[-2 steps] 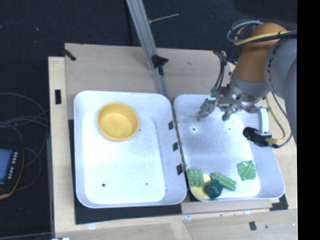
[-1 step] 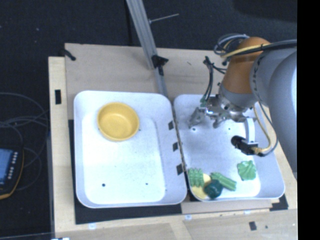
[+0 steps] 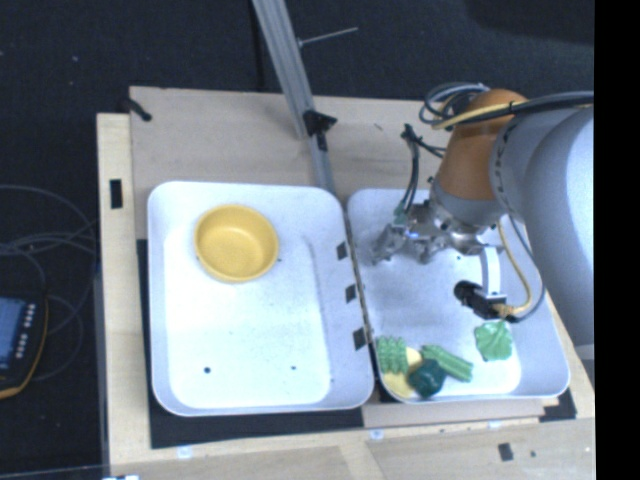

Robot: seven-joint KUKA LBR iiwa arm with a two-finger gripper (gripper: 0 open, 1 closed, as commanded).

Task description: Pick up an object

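Camera view: two white bins sit side by side on the bench point(image 3: 230, 123). The left bin point(image 3: 250, 368) carries a yellow bowl point(image 3: 237, 242), upright, near its far left corner. The right bin point(image 3: 440, 303) holds a cluster of small items along its near edge: a green ridged piece point(image 3: 391, 352) at the near left corner, a dark green round piece point(image 3: 428, 379) just beside it, a long green piece point(image 3: 448, 361) touching that group, all over a yellow item point(image 3: 398, 382). A separate green leaf-like piece point(image 3: 493, 341) lies toward the near right. The arm point(image 3: 540, 183) reaches in from the right. Its gripper point(image 3: 400, 240) hangs over the far left part of the right bin, well apart from the cluster. Whether it is apart or together I cannot tell; nothing is seen in its grasp.
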